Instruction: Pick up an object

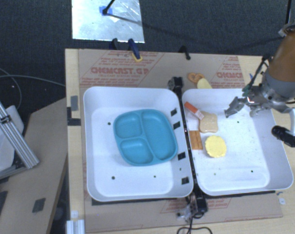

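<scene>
Nearest the camera, the right bin [264, 179] keeps its small food pieces bunched at its left wall, the yellow round [216, 146] lowest; the gripper [246, 105] hovers above them, spread wide, holding nothing, presumably ready to descend.

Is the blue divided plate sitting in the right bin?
No, the blue plate lies in the left bin; the right bin holds the food pieces.

A round yellow piece [216, 146] lies flat in the right bin [264, 179], toward its nine o'clock side. Touching it at eleven o'clock sits a tan, bread-like slice [209, 124]. A small orange stick [193, 110] lies tilted beyond that, and a brown waffle-like bar [195, 140] rests against the bin's nine o'clock wall.
</scene>
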`<state>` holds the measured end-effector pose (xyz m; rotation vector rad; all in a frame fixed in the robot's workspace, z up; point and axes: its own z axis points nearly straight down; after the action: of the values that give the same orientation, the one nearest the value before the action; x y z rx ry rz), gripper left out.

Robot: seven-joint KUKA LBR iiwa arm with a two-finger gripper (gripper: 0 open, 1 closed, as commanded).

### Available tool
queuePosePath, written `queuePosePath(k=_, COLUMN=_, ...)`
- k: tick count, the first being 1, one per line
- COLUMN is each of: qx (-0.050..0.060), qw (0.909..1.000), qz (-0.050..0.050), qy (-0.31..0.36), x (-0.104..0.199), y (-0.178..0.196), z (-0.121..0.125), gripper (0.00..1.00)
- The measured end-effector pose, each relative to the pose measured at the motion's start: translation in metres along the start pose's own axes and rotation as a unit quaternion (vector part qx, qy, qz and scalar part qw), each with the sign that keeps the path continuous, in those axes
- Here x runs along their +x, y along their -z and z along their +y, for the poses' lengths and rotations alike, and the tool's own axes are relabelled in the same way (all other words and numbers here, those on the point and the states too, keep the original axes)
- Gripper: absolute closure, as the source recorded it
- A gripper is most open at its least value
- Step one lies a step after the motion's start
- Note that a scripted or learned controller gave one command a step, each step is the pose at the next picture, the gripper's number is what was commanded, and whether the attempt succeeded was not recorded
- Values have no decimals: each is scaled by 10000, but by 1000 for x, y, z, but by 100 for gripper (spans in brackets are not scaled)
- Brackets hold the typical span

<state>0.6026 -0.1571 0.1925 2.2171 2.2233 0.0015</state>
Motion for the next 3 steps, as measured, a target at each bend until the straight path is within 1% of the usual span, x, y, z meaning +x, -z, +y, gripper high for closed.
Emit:
queuePosePath(k=1, qx=-1, qw=10000, qz=44, qy=84, x=168, y=-8, z=4, gripper=0)
queuePosePath(k=2, qx=19, qw=10000, qz=17, qy=28, x=206, y=-8, z=-46, gripper=0)
queuePosePath(k=3, qx=-82, qw=10000, qz=25, qy=9, x=196, y=152, z=-115, gripper=0)
